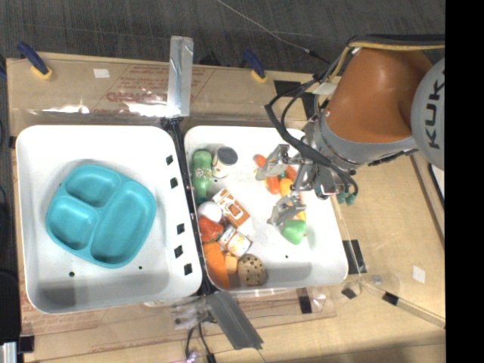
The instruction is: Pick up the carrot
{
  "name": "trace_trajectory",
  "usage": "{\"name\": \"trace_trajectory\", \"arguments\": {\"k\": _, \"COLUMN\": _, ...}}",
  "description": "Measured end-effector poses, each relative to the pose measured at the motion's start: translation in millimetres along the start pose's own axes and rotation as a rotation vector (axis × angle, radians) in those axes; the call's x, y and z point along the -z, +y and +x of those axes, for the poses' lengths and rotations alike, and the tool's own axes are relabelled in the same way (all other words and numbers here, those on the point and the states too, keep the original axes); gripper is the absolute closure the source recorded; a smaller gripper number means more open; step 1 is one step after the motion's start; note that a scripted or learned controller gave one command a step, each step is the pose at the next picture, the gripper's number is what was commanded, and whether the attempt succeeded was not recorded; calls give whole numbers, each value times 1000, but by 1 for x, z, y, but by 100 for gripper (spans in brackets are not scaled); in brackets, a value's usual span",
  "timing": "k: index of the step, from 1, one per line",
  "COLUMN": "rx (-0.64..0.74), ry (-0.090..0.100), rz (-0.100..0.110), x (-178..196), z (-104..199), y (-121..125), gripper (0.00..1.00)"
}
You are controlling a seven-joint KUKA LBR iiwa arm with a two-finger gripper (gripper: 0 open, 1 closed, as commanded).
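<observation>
My gripper [286, 187] hangs low over the right bin [325, 255], near its right side, and I cannot tell from this slant how it is set or whether it has anything. The carrot [274, 169], as I read it, is the orange piece lying just under and beside my upper finger, next to a yellow bit [287, 188] and above a green pear-like fruit [293, 231]. Along the bin's left wall sit a green vegetable [201, 171], a small carton [234, 210] and a cookie [251, 269]. The teal plate [100, 214] rests in the left bin [38, 278]. I judge this the approach-to-grasp step; next I need to centre on the carrot, close firmly, then lift straight up.
</observation>
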State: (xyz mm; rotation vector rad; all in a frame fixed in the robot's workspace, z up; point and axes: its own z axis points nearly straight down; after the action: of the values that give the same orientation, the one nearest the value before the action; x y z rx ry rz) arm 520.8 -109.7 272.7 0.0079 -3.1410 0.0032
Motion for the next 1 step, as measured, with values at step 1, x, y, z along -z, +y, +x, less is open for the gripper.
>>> {"name": "trace_trajectory", "arguments": {"k": 1, "rx": -270, "ry": -3, "rz": -1, "x": -6, "z": -54, "y": -58, "gripper": 0}}
